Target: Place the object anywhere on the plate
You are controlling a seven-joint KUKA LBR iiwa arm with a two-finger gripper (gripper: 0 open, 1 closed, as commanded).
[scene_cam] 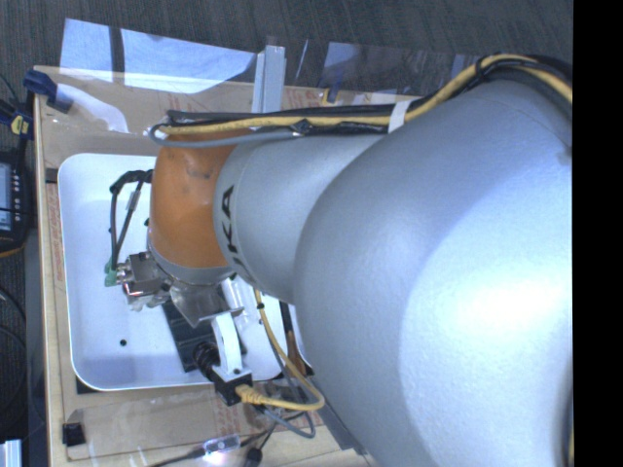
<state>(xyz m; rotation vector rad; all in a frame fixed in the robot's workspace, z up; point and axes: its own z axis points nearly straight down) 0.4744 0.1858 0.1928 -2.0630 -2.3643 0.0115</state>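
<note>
At the far left the wooden desk (44,290) meets dark carpet, with a blue clamp (39,84) at its upper corner. Just right of that edge sits the left white bin (73,261), its floor bare along the near wall apart from one small dark speck (124,341) too small to identify.

Thin black cables (122,207) loop down over the bin to the claw (141,285), which hangs low above the bin floor, near the middle of the bin. Seen from above and behind, it does not reveal whether it is open or closed, and nothing can be seen held in it.

Right of the claw comes the orange band (190,202), then a black-and-white bracket (216,343) with a yellow cable (282,402) curling at the bin's lower right corner. The grey arm (438,290) swells across everything further right — it covers the rest of the left bin and the neighbouring one, so where the object and the plate lie cannot be told.
</note>
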